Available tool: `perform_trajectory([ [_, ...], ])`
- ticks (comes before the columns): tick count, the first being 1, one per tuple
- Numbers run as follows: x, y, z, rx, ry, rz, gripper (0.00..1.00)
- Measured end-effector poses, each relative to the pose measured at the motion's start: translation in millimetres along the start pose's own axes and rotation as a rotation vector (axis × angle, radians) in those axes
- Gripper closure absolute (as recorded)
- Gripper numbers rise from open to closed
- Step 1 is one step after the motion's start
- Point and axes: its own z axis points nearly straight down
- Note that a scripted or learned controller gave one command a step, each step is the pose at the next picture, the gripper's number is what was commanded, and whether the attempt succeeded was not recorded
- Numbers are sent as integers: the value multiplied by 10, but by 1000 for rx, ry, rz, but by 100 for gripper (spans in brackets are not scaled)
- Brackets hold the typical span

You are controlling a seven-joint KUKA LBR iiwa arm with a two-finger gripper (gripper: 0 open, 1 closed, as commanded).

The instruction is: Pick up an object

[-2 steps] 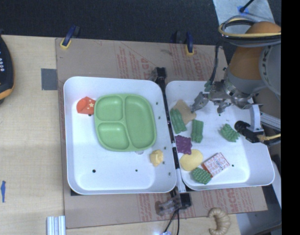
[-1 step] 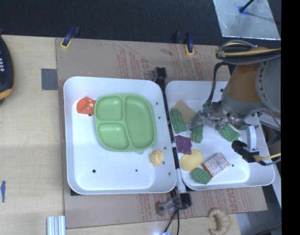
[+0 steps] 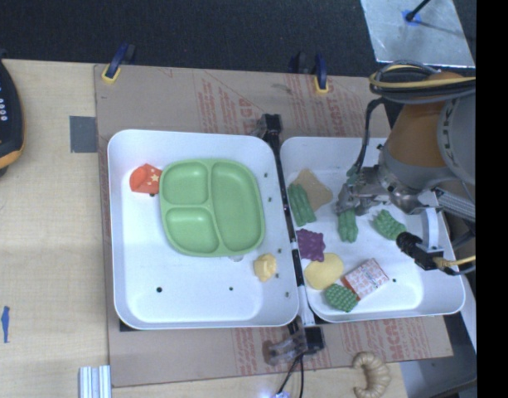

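Note:
My gripper [image 3: 354,199] is low in the right bin [image 3: 436,305], near its middle. Just under its tip lies a small green toy [image 3: 347,226], touching or nearly touching it. I cannot see anything held. Around it lie a green pickle [image 3: 301,204], a tan wedge [image 3: 316,187], another green piece [image 3: 389,223], a purple toy [image 3: 310,244], a yellow toy [image 3: 322,270], a red and white box [image 3: 367,278] and a bumpy green piece [image 3: 340,298].
The left bin [image 3: 137,297] holds a green divided plate [image 3: 212,206], a red toy [image 3: 144,178] and a small yellow toy [image 3: 265,265]. The grey arm with its orange band [image 3: 415,135] hangs over the right bin's far right side.

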Motion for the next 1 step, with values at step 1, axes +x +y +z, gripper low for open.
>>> perform_trajectory([
  [1,807,-160,-940,-6,3,-7,100],
])
